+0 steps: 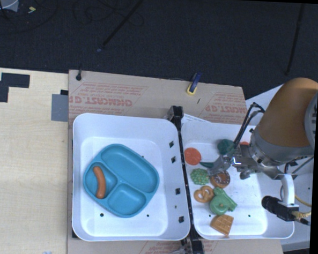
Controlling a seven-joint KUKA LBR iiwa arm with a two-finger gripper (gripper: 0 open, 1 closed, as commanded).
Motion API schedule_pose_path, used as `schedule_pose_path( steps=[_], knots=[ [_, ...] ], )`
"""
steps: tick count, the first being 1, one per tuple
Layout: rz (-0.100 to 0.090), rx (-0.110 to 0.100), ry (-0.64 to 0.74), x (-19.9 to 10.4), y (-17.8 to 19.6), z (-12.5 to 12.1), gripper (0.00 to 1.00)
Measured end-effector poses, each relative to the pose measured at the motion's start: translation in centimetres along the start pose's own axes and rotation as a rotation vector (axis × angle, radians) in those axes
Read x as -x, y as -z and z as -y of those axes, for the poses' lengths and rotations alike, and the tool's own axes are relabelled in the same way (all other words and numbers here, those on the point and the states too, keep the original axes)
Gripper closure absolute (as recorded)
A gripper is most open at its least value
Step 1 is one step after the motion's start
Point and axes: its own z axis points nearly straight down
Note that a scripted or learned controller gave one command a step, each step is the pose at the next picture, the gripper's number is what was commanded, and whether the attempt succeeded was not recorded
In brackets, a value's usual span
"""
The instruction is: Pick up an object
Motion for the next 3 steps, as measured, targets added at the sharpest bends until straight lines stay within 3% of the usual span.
schedule_pose_path(
  steps=[1, 3],
  knots=[
    [0.001, 0.011, 0.002, 0.0, 0.5, -0.2, 0.0],
    [0.001, 0.006, 0.001, -0.4, -10.8, 0.6, 0.0]
  ],
)
